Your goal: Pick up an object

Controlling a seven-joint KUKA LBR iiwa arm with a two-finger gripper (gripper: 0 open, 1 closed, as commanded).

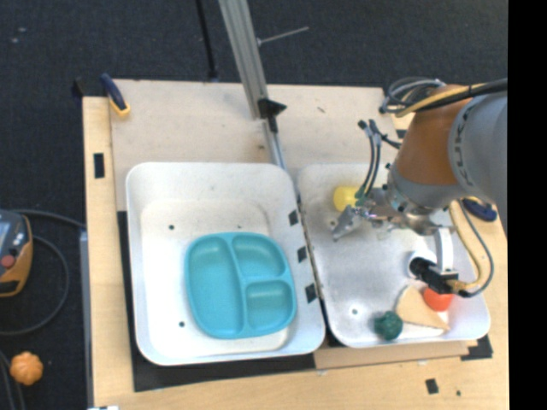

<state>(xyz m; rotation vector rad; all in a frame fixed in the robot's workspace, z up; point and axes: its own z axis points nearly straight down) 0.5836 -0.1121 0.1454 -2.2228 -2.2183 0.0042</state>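
Near edge of the right bin (342, 336): a dark green object (388, 325) is seen by the front rim, touching a tan wedge (422, 311). An orange-red object (439, 299) sits on the wedge's right end, near the bin's front right corner. In the left bin (162, 186), a teal compartment plate (240, 284) is laid toward the front right. Farther back in the right bin, a yellow object (344, 197) is seen near the rear left corner. The tool (352, 220) is placed just beside the yellow object, on its near side; contact cannot be judged. Tool state: cannot be told, nothing seen gripped. An aluminium post (244, 45) is fixed at the tabletop (188, 118) rear edge.
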